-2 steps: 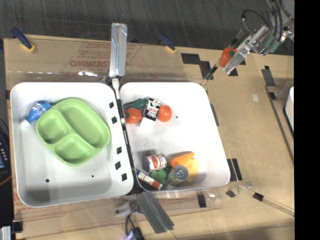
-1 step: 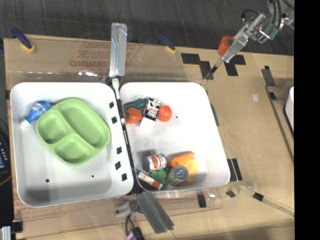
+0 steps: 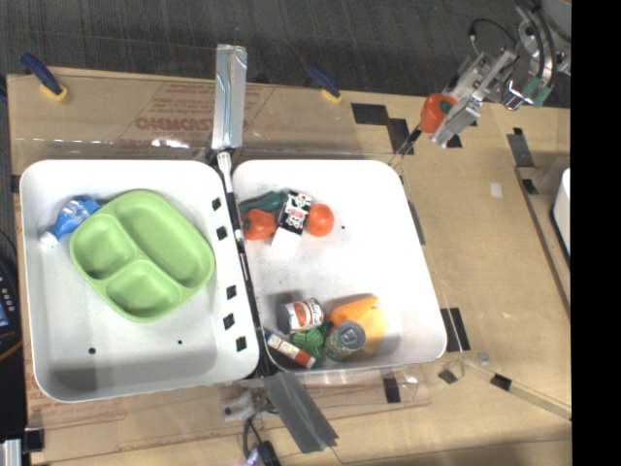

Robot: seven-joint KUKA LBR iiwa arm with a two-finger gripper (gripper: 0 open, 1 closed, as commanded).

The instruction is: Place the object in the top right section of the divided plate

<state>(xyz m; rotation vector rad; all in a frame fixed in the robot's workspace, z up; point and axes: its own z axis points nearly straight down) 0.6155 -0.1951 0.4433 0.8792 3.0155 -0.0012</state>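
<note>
Orange, small and rounded, the object (image 3: 436, 112) sits clamped between the fingers of the gripper (image 3: 443, 116), held above the bare bench beyond the right bin's (image 3: 412, 260) far right corner. Its long axis cannot be made out, and no label shows on it. The arm (image 3: 519, 61) comes in from the upper right, sloping down and leftward to the gripper. The green plate (image 3: 143, 251) lies well to the gripper's left and nearer the camera, in the left bin (image 3: 58, 357), with a blue item (image 3: 74, 214) at its far left edge. Faint red printing (image 3: 179, 115) marks the board to the gripper's left, too blurred to read. Cans and toy foods (image 3: 325, 330) lie in the right bin, labels unreadable.
</note>
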